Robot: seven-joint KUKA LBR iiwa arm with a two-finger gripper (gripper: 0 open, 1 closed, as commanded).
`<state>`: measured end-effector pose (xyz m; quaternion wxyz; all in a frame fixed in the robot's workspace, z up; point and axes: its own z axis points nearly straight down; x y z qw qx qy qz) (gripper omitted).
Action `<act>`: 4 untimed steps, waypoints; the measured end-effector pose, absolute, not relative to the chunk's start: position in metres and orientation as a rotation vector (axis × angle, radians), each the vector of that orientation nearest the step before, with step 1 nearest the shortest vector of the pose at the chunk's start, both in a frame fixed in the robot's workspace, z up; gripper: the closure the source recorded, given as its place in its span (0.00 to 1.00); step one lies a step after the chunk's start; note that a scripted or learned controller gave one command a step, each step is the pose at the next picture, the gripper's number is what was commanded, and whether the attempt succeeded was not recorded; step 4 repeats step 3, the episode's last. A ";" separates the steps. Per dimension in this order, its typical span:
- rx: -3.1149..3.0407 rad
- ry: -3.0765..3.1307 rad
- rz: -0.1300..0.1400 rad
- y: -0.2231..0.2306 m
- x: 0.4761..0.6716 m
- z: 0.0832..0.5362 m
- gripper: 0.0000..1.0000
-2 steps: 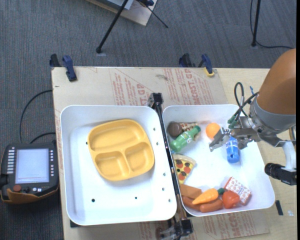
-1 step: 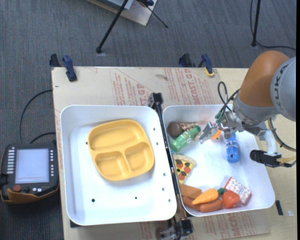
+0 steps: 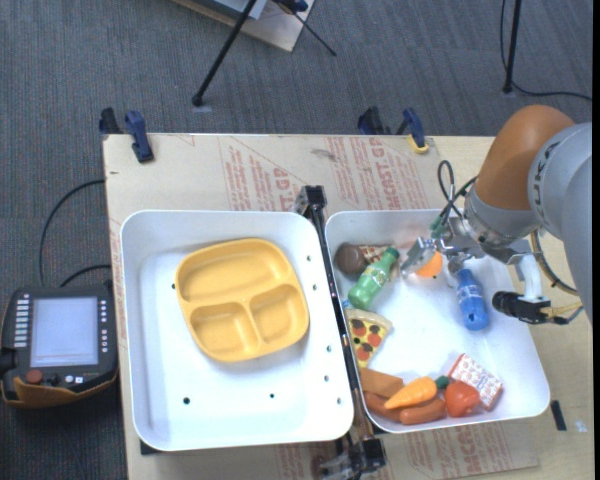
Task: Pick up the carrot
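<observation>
- The gripper (image 3: 427, 258) sits low in the upper part of the right bin (image 3: 536, 368), right of frame centre; whether its fingers are apart or together I cannot tell, though a small orange item (image 3: 432, 265) shows just at their tips.
- Just left of it lie a green bottle (image 3: 373, 277) and a brown round piece (image 3: 349, 258); just right, a blue bottle (image 3: 470, 298).
- The carrot (image 3: 415, 392) lies well apart from the gripper, at the bin's lower edge, resting on sausages (image 3: 395, 401), beside a red tomato-like piece (image 3: 461, 399) and a red-and-white carton (image 3: 476, 379).
- A pizza slice (image 3: 365, 333) lies by the bin's left wall.
- The left bin (image 3: 150, 368) holds a yellow divided plate (image 3: 242, 297).
- A teach pendant (image 3: 60, 343) sits at far left.
</observation>
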<state>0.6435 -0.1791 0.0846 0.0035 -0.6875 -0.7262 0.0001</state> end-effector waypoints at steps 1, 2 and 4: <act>-2.157 -2.280 -0.006 -0.179 0.646 0.097 1.00; -2.243 -2.211 -0.009 -0.175 0.636 0.183 1.00; -2.364 -2.060 0.000 -0.113 0.594 0.194 1.00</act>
